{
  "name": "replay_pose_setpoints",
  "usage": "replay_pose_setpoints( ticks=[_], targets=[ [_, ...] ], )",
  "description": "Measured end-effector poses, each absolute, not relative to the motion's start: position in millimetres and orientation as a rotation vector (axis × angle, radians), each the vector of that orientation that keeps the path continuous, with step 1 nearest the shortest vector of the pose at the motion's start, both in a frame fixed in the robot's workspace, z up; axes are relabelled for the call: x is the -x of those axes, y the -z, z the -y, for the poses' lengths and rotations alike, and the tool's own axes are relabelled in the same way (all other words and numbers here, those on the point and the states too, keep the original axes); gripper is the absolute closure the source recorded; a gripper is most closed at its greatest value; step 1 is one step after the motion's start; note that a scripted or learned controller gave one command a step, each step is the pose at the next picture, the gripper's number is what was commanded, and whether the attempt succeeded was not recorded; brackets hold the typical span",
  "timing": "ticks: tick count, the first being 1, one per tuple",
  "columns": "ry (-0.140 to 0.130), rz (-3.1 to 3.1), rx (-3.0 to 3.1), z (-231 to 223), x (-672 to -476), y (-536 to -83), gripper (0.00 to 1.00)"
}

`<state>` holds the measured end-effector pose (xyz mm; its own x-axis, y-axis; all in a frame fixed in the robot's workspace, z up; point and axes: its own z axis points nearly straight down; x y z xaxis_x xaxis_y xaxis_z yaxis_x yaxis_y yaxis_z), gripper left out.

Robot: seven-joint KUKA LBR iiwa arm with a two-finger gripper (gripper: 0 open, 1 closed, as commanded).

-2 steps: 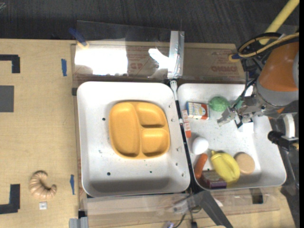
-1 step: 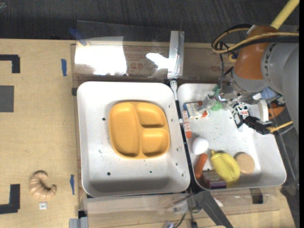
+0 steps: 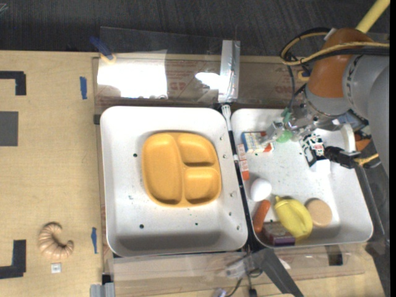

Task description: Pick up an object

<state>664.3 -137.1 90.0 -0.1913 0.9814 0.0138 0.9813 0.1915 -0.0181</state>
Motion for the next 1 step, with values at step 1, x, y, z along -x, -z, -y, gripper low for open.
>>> replay_pose_setpoints(
  ticks=[1],
  targets=[
    [0.012,2.73,1.589,196.3,-647.4,-96.1,0.0]
  ],
)
